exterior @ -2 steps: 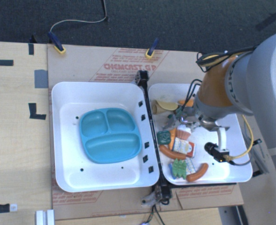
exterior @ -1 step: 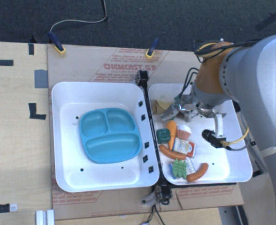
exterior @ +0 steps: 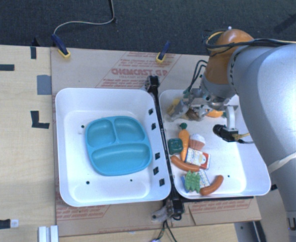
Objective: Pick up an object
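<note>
Honestly can't tell what the gripper [exterior: 196, 107] is doing, it's buried in clutter at the right bin's [exterior: 248, 183] far end. Toy food sits bunched nearer: carrot [exterior: 183, 141], sausage [exterior: 211, 184]. Crowding could make it snag two items. Stuff under the wrist is unreadable.

A light-blue divided plastic plate [exterior: 119, 145] lies in the white left bin [exterior: 67, 150]; an orange toy carrot [exterior: 183, 141], a green block [exterior: 175, 145] and a red-brown toy sausage [exterior: 211, 184] lie in the white right bin [exterior: 248, 175].

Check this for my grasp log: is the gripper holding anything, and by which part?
Cannot be told. The gripper sits low at the right bin's far end, and its tip is too cluttered to read.
</note>
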Motion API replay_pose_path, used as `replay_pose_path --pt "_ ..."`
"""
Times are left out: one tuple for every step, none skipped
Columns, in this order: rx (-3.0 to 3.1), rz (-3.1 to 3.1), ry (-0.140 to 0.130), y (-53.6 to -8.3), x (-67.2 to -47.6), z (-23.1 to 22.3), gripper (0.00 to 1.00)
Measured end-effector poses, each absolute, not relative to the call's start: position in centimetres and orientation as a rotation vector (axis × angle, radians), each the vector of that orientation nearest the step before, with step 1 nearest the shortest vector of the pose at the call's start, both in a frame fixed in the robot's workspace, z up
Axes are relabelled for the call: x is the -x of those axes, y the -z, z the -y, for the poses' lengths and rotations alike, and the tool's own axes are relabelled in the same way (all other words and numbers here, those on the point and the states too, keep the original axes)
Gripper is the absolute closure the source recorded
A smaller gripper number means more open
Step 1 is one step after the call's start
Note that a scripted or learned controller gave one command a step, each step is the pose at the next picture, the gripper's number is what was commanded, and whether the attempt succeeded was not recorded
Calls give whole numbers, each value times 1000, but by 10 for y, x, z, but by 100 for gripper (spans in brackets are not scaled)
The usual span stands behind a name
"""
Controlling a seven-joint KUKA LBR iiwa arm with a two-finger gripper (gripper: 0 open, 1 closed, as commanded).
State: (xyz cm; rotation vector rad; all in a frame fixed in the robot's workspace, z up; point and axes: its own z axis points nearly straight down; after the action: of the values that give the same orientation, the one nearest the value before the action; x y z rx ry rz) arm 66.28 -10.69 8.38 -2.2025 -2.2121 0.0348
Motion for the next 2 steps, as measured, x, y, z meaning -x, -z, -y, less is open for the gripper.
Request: replay_pose_path --pt "2202 2213 -35 -84 -663 108 0" --pt "2209 2213 -42 -84 -662 103 0"
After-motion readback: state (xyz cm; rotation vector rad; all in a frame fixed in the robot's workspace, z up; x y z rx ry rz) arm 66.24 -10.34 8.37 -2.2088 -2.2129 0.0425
